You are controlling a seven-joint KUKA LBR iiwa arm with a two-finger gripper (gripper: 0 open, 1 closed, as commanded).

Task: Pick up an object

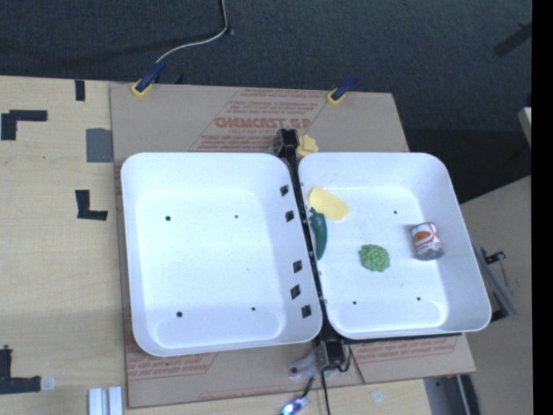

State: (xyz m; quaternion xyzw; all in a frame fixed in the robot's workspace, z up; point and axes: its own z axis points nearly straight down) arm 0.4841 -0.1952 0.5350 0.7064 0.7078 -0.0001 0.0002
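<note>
The right bin (449,197) holds several small objects. A yellow, flat, rounded piece (328,203) lies near its left wall. Just below it a dark teal, elongated object (319,234) rests against that wall. A green, bumpy, round item (374,257) sits near the bin's middle. A small red and white can (425,240) lies on its side toward the right wall.
The left bin (138,232) stands beside the right one, joined by black clips (298,266) along the shared edge. Both rest on a brown cardboard sheet (251,119) held by blue and yellow clamps (149,78). A cable (220,7) runs across the dark floor behind.
</note>
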